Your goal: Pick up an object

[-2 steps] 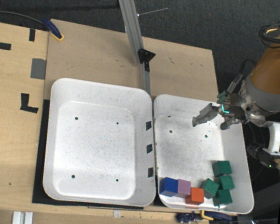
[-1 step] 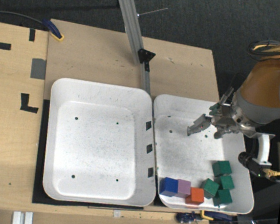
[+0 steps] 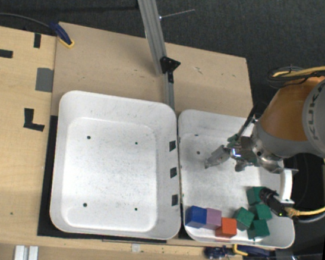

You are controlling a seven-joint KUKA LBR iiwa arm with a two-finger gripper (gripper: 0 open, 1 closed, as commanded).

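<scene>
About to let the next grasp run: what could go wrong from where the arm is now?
1. The gripper hangs over bare floor of the right bin, apart from the blocks, so closing here would likely grab nothing.
2. The blue block, purple block, orange block and green blocks crowd the near corner; the bin wall may block the fingers.

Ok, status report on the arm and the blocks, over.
Gripper hanging over bare floor of the right bin, nothing between its fingers. Blocks clustered at the near edge: blue block, orange block, green blocks. Path to them open.
</scene>
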